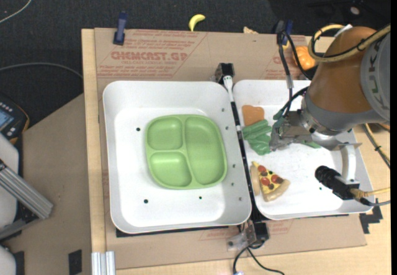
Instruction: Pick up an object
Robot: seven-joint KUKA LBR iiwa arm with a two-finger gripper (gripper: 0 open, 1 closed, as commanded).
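Hidden or unclear first. The arm (347, 81), grey with an orange band, comes in from the right and covers the upper right part of the right bin (304, 196); whatever lies beneath it cannot be seen. The hand (278, 136) is small and dark against the bin floor, seen from above. Cannot tell whether it is open or closed, or whether it grips anything. A small orange thing (302, 56) shows on the counter (155, 59) beyond the right bin, partly behind the arm; its kind is unclear. A yellow banana-shaped item (196, 21) sits at the counter's far edge.

Arm pose: wrist bent low over the right bin, hand pointing toward the wall shared by the two bins.

Things to pick, right bin, left half:
- crumpled green piece (257, 135), just beside the hand on its left, touching it or nearly so; the contact cannot be resolved.
- orange-brown flat piece (252, 113), just beyond the green piece and next to it.
- toy pizza slice (270, 182), nearer the camera, apart from the hand, lying flat.

Left bin (124, 143): a green divided plate (186, 151) with three compartments lies flat at its centre, well apart from the hand.
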